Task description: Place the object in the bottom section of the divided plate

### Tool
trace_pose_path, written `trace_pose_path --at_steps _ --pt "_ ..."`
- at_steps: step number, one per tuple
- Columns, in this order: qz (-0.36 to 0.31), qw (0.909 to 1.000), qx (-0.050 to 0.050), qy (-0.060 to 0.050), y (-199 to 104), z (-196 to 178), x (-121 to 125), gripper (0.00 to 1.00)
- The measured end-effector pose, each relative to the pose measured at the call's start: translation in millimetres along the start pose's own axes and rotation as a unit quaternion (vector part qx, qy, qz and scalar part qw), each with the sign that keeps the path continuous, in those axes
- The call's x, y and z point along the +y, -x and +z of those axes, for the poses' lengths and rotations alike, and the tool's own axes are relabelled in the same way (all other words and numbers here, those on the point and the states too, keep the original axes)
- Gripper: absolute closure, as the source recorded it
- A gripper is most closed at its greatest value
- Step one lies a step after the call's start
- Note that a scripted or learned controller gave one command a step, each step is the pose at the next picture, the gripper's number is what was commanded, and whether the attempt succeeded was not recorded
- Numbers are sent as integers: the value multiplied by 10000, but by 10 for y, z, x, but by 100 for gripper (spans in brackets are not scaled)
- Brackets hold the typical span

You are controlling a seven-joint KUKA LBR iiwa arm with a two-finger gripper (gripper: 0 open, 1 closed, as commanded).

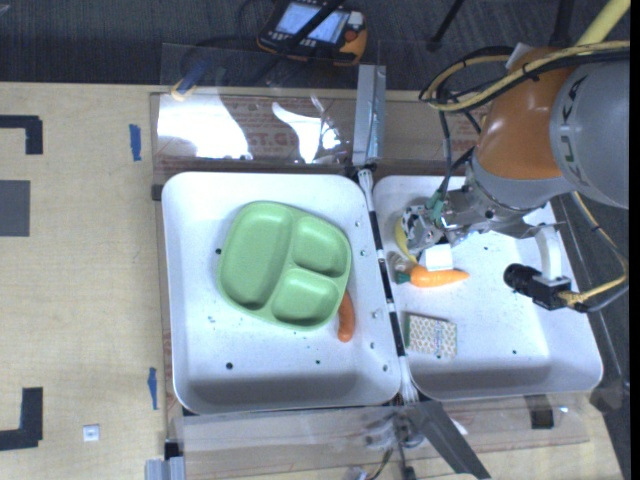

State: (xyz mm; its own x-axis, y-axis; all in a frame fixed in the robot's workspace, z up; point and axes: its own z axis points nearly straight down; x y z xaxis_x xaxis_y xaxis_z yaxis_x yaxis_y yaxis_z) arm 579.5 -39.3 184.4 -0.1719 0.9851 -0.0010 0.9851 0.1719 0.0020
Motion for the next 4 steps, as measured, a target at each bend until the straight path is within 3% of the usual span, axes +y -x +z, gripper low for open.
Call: trace_pose_path --at_steps 1,2,3,4 --pt "-630 9980 2 -3 -640 -13 60 100" --pt "-274 9996 1 -6 -580 -503 -318 100" --pt "-837 9965 -3 3 -508 -672 180 100" --pt "-839 9965 -3 5 -510 -674 181 0"
